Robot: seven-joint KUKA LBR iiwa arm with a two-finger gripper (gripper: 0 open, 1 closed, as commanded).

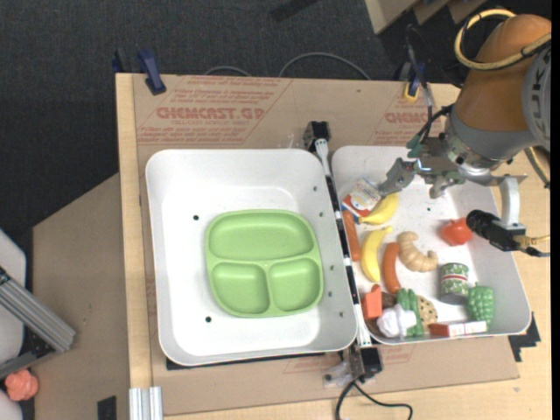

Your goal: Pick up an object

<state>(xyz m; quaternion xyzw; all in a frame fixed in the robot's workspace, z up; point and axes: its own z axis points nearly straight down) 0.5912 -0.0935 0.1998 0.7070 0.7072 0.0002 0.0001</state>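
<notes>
1. Camera view: the gripper (418, 170) is hanging over the far part of the right bin (516, 300), nothing showing between its fingers. Fingers are looking spread apart, one dark prong angling toward the banana.
2. Step in hand, by my read: approach is going on, the grasp is not yet made. The task names no item, so any bin item is counting.
3. Nearest candidate is the upper banana (382, 209), lying just beside the gripper on the side toward the left bin (175, 261). A second banana (371, 252) is lying nearer the camera than that, with a sausage (390, 267) touching alongside.
4. Next move is probably calling for lowering over one item and closing; the crowding near the divider is risking a two-item pinch.
5. Other bin items relative to the gripper: croissant (417, 252) nearer the camera, red piece (456, 231) toward the arm side, can (454, 280) and green bumpy piece (479, 303) further toward the camera.
6. Materials: toy food is looking like smooth moulded plastic, curved or rounded shapes. Bins are glossy white, shallow, with rounded corners.
7. Green tray (262, 262) is sitting in the left bin, three compartments, matte plastic, well apart from the gripper.
</notes>
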